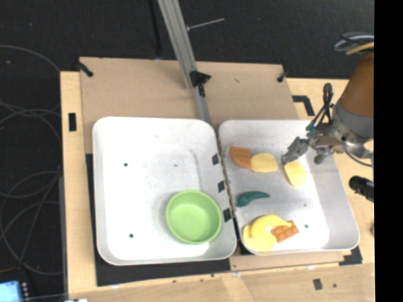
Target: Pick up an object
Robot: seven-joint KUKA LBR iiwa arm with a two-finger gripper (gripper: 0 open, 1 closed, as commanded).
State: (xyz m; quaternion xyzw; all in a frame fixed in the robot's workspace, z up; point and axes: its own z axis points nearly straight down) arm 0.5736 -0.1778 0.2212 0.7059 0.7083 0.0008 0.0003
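Nearest, a yellow plate (264,233) carries an orange waffle piece (284,231) in the right bin (334,222). Above the pale yellow piece (295,173), long axis roughly top to bottom, hovers the hand (304,154), fingers spread, holding nothing.

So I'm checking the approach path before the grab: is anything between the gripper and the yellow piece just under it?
Nothing visible. The gripper hangs over the right bin, and the nearest yellow piece lies just below it with bare bin floor between them.

Grey arm (352,121), orange band (360,90), dark cable (326,106), grey metal jaws
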